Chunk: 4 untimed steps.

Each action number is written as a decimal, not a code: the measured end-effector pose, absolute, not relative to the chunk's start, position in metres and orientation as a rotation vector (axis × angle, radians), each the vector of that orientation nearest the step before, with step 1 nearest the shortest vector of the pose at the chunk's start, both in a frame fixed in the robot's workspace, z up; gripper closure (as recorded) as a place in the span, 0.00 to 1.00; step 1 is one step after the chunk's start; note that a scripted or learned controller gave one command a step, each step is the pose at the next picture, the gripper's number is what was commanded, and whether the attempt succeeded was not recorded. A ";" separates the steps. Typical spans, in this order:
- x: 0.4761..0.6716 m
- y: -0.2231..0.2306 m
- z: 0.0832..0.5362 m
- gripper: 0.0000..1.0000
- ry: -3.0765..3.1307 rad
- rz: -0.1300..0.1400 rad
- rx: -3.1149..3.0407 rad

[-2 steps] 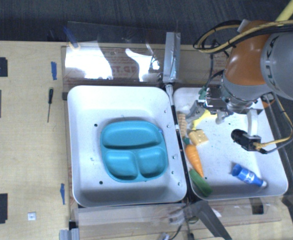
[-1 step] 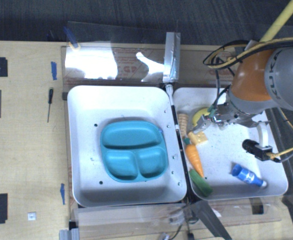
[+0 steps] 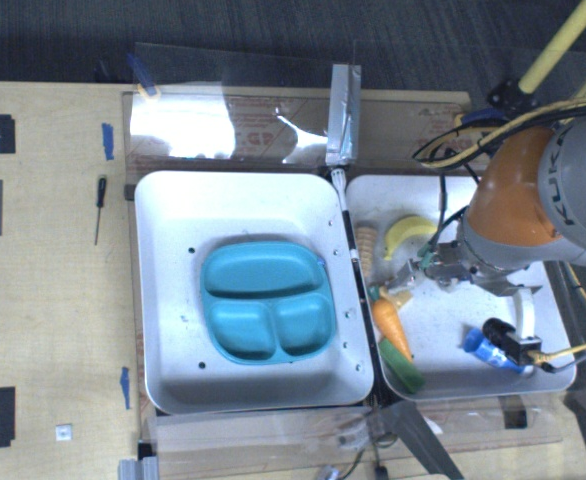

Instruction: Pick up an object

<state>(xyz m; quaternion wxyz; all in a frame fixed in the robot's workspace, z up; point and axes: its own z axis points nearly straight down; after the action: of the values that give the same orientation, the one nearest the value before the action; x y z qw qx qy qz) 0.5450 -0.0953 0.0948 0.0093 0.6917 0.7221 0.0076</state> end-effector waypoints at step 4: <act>0.483 -0.187 0.098 1.00 2.137 0.009 2.289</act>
<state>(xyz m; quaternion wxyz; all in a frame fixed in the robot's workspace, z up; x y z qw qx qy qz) 0.4826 -0.1868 0.0985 0.0050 0.7309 0.6825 0.0028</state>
